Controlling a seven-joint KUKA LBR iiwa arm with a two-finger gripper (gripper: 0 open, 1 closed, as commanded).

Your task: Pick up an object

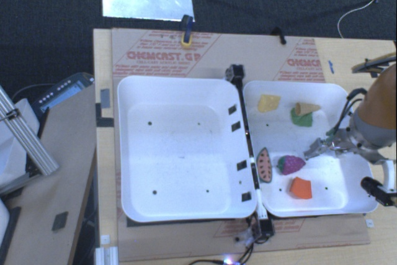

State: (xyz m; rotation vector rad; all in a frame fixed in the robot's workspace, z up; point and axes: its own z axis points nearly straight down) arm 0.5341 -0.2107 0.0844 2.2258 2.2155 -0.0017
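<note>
The rounded grey robot arm (378, 127) wears a broad orange band (379, 102) above its wrist. A dark cable (347, 107) loops beside it, and thin metallic gripper fingers (313, 150) taper to points.

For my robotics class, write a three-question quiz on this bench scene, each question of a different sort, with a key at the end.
1. True or false: the orange block lies in the left bin.
2. Multiple choice: which item lies nearest the gripper?
A. the yellow piece
B. the purple fruit
C. the watermelon slice
3. Fill in: the green and tan item lies near the right bin's ____ wall, as the camera sees it.

Key:
1. False; it lies in the right bin.
2. B; the purple fruit sits just below and left of the gripper's tip.
3. Far (top).
</note>
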